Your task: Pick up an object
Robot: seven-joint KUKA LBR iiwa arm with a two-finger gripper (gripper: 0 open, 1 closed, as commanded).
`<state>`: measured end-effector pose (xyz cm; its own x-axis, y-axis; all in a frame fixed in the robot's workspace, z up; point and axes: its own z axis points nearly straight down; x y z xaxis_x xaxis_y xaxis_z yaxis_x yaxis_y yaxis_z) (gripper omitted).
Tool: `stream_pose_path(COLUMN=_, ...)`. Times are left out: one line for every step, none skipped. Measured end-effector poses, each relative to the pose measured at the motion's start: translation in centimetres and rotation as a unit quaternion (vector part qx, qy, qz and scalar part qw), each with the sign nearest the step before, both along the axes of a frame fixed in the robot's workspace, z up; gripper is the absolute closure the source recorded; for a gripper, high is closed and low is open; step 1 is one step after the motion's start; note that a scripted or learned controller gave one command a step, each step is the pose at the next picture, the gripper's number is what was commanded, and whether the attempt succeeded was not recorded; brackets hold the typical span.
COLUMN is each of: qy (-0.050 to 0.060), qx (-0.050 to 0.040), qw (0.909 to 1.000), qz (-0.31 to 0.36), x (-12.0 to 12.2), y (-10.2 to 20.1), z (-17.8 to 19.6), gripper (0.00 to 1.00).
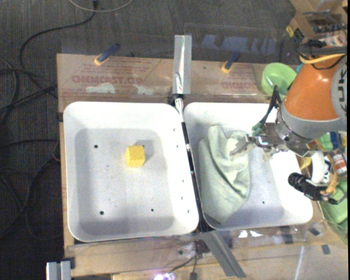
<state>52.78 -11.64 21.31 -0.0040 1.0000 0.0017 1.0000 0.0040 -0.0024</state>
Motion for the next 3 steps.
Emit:
stream_pose_path(qy=-0.005, qx=-0.001, qw=0.9979, qz=0.064, x=-0.1, y=-0.2, z=-11.7, gripper=0.0)
stream_pose_path(qy=-0.005, qx=0.0005, qw=0.9979, qz=0.065, x=-0.1, y=-0.1, z=-10.7, gripper=1.0)
stream_pose_path(qy=-0.001, qx=-0.0014, qw=0.9924, qz=0.123, x=1.4, y=4.5, z=5.9, gripper=1.0)
